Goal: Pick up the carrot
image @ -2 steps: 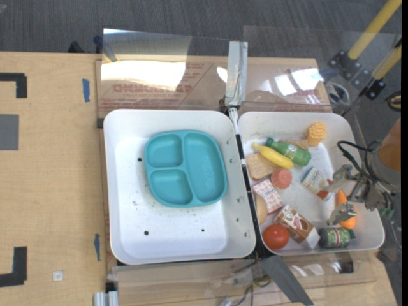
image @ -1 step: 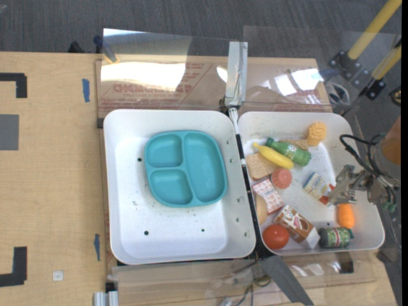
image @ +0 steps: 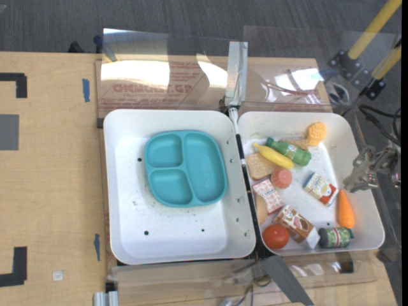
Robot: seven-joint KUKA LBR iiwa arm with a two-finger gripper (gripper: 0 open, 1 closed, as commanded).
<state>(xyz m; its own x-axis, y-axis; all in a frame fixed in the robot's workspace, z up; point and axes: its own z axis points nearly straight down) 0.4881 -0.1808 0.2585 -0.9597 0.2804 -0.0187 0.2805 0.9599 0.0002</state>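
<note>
Faint red lettering runs across the cardboard sheet (image: 159, 85) behind the left bin, under glare, and its words cannot be made out. The small food cartons (image: 320, 189) in the right bin carry printed labels too small to read.

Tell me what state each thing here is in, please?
carrot: lying at the right bin's right wall, not held.
gripper: just above the carrot.
teal plate: flat in the left bin.
green bottle: on its side.
can: on its side.

Grey metal hand (image: 364, 171) (thin dark cables trailing behind)
</note>
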